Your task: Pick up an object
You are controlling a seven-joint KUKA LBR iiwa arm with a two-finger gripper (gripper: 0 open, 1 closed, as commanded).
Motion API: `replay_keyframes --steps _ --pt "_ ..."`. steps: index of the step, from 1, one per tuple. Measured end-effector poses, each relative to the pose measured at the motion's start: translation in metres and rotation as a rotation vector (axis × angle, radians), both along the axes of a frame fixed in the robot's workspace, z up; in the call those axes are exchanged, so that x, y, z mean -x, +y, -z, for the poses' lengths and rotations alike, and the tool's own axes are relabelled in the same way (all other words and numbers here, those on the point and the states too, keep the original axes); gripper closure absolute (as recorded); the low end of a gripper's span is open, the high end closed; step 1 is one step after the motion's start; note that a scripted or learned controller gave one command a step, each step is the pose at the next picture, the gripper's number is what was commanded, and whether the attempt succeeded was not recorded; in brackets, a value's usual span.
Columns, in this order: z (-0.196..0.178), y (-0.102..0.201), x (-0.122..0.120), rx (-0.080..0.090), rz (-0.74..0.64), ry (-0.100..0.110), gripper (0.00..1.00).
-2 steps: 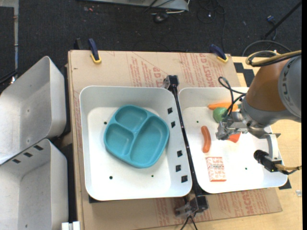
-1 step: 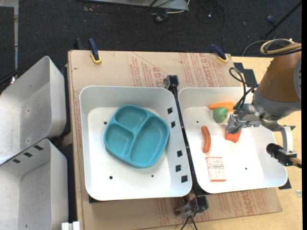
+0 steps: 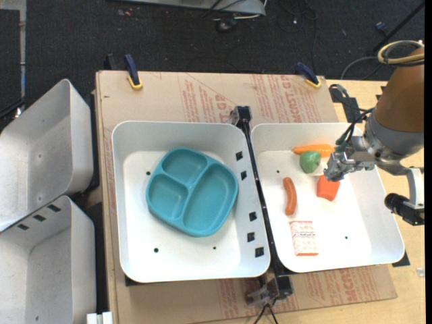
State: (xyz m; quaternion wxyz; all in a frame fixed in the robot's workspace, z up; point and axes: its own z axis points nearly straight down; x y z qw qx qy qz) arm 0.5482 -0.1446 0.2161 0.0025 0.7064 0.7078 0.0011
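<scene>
In the right bin (image 3: 378, 245) lie several small objects: an orange carrot (image 3: 312, 150), a green round piece (image 3: 310, 161), a red-orange block (image 3: 328, 189), a sausage (image 3: 290, 196) and a small white-and-orange packet (image 3: 304, 237). My gripper (image 3: 337, 169) hangs low over the bin, directly above the top of the red-orange block and just right of the green piece. The block's top edge sits right at the fingertips, and whether it is between them is unclear. The arm comes in from the right.
The left bin (image 3: 135, 248) holds a teal divided plate (image 3: 192, 191). A black divider with clips runs between the two bins. Spare white bins (image 3: 40, 154) stand off the bench at the left. Cables hang beside the arm at the right edge.
</scene>
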Motion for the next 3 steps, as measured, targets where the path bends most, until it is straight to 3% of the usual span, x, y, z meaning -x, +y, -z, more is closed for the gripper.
replay_keyframes --steps 1,3 --pt "0.008 0.054 -0.012 -0.003 -0.006 0.005 1.0" --pt "-0.014 0.167 -0.037 -0.003 -0.006 0.002 1.0"
